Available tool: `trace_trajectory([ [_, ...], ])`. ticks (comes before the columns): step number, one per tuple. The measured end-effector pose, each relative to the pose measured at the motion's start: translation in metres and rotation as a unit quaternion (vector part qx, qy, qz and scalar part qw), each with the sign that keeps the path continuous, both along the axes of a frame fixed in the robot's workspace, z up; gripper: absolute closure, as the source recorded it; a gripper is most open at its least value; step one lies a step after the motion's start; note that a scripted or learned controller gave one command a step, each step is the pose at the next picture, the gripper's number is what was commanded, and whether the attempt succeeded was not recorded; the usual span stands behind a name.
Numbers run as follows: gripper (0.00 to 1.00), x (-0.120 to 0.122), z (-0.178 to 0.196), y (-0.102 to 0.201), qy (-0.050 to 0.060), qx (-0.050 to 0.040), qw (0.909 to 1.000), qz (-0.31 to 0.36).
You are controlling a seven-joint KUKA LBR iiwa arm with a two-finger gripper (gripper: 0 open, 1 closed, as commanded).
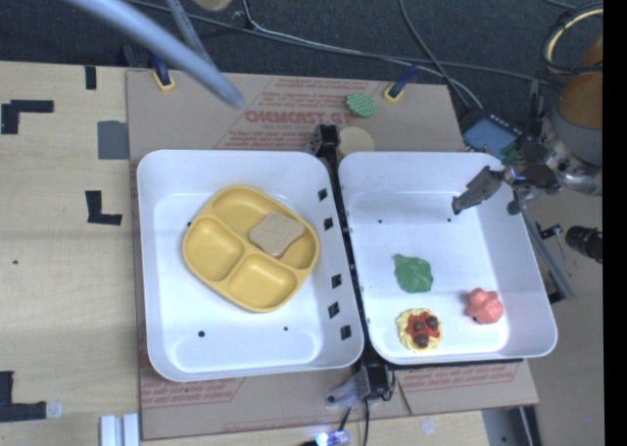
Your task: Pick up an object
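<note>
The gripper [495, 191] hovers over the far right corner of the right bin [392, 174]. Its two dark fingers [472, 191] are spread apart, with nothing between them.

Candidate items lie in the near half of the right bin:
- Green lump [412, 272], near the bin's middle. It looks like a soft or light plastic toy food with an irregular top; grip it across its narrow width.
- Pink piece [483, 306], near the right wall. It is small and rounded, so it may slip or roll; wall clearance is tight.
- Yellow disc [419, 328], with dark and red toppings. It is flat and low, hard to pinch from above.

The green lump stands well apart from the walls and is the easiest target. The left bin [167, 238] holds a yellow tray [220, 248] bearing a bread slice [277, 232], flat and thin.
</note>
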State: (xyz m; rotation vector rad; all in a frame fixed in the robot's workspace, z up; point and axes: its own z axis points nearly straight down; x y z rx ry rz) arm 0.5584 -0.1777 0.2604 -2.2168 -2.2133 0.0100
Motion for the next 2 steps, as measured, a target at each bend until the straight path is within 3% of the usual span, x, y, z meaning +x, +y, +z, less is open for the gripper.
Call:
trace_trajectory([
  [1,0.0,0.002,0.005,0.0,-0.005,-0.001,1.0,0.001],
  [2,0.0,0.004,-0.049,0.011,-0.002,-0.0007,1.0,0.001],
])
